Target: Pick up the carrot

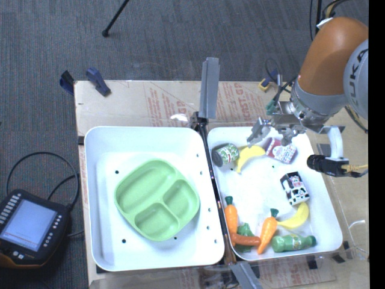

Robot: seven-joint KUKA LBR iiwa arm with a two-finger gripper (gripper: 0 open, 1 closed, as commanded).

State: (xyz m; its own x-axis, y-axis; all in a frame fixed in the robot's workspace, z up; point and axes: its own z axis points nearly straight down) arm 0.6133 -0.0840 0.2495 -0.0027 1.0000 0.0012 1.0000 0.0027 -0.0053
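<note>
Three orange carrots with green tops lie at the front of the right bin (328,218). One carrot (231,215) stands lengthwise by the left wall, a second carrot (267,232) leans at a slant, and a third carrot (245,240) lies flat between them. My gripper (272,135) hangs over the back of that bin, well behind the carrots, above a yellow banana (249,155) and a red-and-white packet (283,153). Its fingers stand apart and hold nothing.
Also in the right bin are a green can (225,154), a cow-print carton (294,188), a second banana (296,217) and a green bottle (293,242). A green divided plate (157,198) sits in the left bin (96,161). A grey post (209,89) rises between the bins.
</note>
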